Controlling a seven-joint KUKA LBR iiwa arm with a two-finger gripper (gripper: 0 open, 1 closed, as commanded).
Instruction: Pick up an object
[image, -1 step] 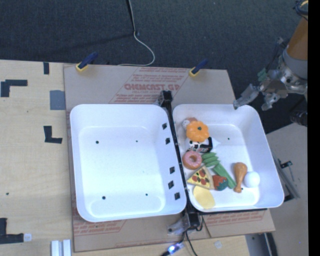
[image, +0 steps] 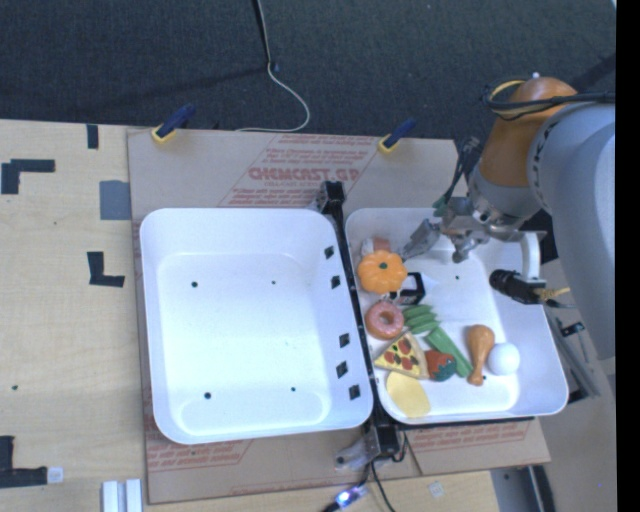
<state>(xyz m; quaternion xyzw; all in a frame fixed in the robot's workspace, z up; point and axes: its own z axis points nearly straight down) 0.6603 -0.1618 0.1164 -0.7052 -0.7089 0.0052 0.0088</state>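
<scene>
Reaching in from the right, the grey arm with its orange band (image: 520, 110) holds the two-finger gripper (image: 437, 243) low over the far part of the right-hand shallow white bin (image: 535, 395). Its two dark fingers are spread apart, one slanting down toward the bin's left wall and the other pointing nearer the bin's middle, with bare white floor between them and nothing gripped.

Toys crowd the left half of that bin. A small orange plastic pumpkin (image: 382, 271) sits against the left wall, just beside the lower fingertip; whether they touch is hard to tell from this angle. Behind it, in the far left corner, lies a small pinkish piece (image: 378, 245), too blurred to name. Toward the near edge come a pink-iced doughnut (image: 384, 320), a green pea pod (image: 421, 318), a triangular pizza slice (image: 402, 355), a red and green vegetable piece (image: 442, 358) and a pale yellow disc (image: 408, 397) at the near left corner. A brown drumstick (image: 480, 350) and a white egg (image: 503, 358) lie near the right wall.

The left-hand shallow white bin (image: 160, 250) lies alongside, both resting on a brown cardboard sheet (image: 290, 175).
</scene>
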